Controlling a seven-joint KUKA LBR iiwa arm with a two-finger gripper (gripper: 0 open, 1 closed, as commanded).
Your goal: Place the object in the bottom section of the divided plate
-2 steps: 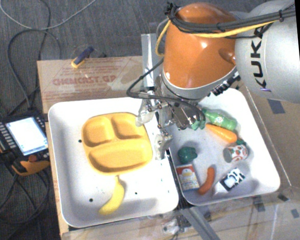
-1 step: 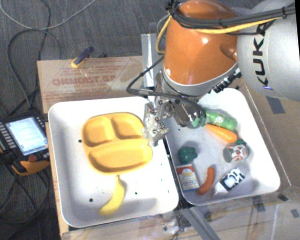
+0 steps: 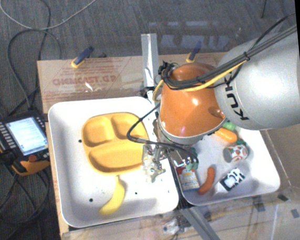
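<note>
The claw point(image 3: 154, 164) hovers at the yellow divided plate point(image 3: 112, 141)'s right edge, grip unreadable; plate's bottom section bare, banana point(image 3: 114, 199) lying just below it.

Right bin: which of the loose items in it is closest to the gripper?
The upright red-and-white bottle at the bin's left edge, just right of the gripper. The hot dog, black-and-white box and carrot lie farther right.
</note>
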